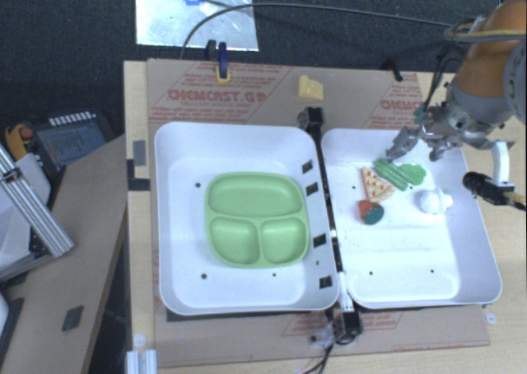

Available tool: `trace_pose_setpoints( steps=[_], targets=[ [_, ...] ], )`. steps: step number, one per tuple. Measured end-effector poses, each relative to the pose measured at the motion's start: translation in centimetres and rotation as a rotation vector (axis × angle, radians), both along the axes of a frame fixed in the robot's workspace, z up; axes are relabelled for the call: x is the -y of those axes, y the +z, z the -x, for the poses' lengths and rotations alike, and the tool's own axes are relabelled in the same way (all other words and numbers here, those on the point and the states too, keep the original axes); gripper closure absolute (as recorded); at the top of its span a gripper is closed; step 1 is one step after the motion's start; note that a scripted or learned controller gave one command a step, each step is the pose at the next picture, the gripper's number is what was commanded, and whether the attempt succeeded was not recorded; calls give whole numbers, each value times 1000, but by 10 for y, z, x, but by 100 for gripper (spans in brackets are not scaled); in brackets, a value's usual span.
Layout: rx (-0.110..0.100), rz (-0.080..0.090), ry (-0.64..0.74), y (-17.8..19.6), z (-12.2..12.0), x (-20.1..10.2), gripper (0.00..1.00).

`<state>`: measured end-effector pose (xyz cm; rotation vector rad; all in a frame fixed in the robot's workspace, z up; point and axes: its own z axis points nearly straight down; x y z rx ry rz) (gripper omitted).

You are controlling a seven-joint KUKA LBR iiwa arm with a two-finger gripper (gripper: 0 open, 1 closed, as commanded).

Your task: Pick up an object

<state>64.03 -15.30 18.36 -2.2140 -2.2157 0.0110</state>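
Green toy (401, 174) lies just below the pincer (422, 145).

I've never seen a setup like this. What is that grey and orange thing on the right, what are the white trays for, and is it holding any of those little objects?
You are looking down, at a slant, from a single camera fixed above a workbench. The grey and orange thing is a robot arm reaching in from the right; its hand is the small grasping part at its tip. On the bench sit two shallow white bins side by side. The left bin holds a green divided plate. The right bin holds small toys: a green piece, a triangular pizza slice, a round red and blue piece and a white piece. The hand hovers over the far end of the right bin, just above the green piece. All four toys lie on the bin floor, so it appears to hold nothing.
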Motion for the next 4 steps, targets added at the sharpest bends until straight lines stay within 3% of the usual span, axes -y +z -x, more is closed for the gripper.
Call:
trace_pose_setpoints(
  steps=[1, 3, 4],
  targets=[
    [13, 2, 2, 8, -3, 0, 0],
    [15, 3, 1, -90, -3, 10, 0],
    [24, 4, 2, -75, -6, 9, 100]
  ],
)
